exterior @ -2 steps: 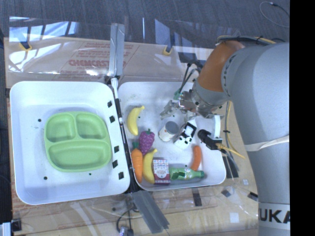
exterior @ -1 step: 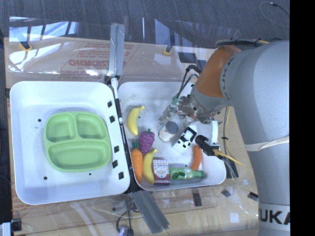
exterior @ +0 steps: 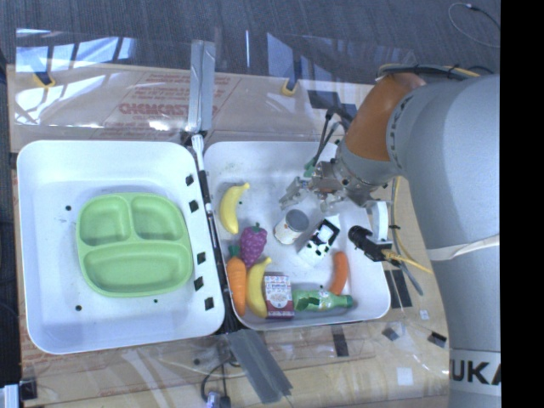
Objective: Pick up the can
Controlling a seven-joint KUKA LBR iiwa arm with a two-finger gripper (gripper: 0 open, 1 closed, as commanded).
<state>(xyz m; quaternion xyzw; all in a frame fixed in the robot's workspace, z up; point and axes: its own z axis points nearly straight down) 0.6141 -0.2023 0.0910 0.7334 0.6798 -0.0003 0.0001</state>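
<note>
The left bin [exterior: 38,253] holds a green divided plate [exterior: 133,243] with three compartments, lying flat near the bin's middle. Just right of the divider, in the right bin [exterior: 255,155], a yellow banana [exterior: 231,206] lies tilted against the left wall. Below it sits a purple bunch of grapes [exterior: 253,243], and under that an orange carrot [exterior: 237,285] stands beside a second, smaller banana [exterior: 257,283] at the lower left corner. A small red and white carton [exterior: 278,297] rests against the front wall, touching a green bottle [exterior: 325,301] that lies on its side along the same wall. Above these, near the bin's middle, the can [exterior: 295,224] lies tipped with its open grey end facing the camera, touching a white block with black squares [exterior: 319,240] just to its right. A second, smaller carrot [exterior: 340,272] lies upright right of that block, above the bottle's end. The gripper [exterior: 316,189] hangs just above the can, nearly touching it, at the end of the grey arm [exterior: 450,168] with its orange band. Whether its fingers stand wide or narrow cannot be told from this angle, and nothing is seen between them.
</note>
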